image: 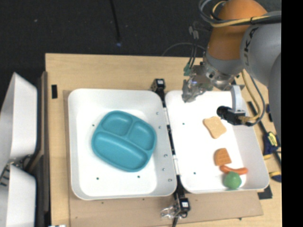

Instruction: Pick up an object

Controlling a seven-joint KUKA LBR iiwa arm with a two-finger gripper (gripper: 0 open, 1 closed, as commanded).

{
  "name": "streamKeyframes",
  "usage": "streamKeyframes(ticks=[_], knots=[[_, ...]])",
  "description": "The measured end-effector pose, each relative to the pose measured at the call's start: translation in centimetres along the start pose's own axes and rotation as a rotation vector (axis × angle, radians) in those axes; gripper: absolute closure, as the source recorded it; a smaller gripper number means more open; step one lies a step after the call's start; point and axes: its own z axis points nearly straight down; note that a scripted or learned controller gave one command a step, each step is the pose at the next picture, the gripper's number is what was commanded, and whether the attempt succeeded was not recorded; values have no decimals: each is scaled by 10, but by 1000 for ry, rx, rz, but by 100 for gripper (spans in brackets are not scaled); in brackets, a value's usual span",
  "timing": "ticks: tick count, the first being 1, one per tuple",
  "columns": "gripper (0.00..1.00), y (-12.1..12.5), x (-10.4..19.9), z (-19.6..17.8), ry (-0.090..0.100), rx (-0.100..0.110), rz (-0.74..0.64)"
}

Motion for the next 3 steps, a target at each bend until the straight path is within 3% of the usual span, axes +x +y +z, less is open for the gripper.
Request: streamKeyframes(ticks=[2, 3], knots=[[100, -45, 80, 0, -1, 1, 0], [100, -84, 119, 14, -2, 3, 2]])
